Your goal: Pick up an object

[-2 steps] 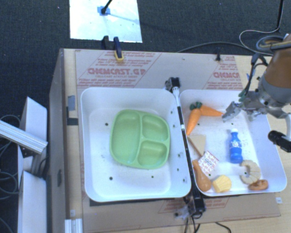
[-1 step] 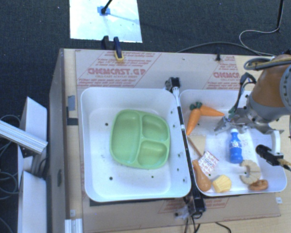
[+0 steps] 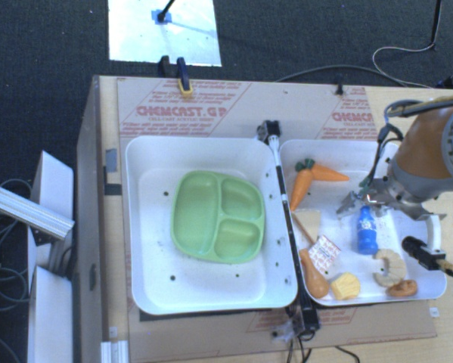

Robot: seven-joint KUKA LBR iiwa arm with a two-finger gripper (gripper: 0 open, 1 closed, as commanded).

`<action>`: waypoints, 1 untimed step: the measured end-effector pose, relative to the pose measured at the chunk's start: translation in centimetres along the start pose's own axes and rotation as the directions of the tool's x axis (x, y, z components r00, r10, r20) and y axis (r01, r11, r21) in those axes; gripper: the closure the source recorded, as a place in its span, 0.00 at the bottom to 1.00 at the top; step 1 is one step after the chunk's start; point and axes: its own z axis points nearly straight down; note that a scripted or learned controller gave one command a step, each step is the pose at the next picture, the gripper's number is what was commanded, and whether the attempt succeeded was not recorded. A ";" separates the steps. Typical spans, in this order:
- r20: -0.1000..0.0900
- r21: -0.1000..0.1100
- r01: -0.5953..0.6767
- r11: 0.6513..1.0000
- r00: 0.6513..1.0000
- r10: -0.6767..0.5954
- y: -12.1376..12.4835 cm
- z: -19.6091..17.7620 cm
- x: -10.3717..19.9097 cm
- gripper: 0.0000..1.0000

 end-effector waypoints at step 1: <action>0.000 0.000 0.000 1.000 1.000 0.000 -2.7 0.0 0.5 0.00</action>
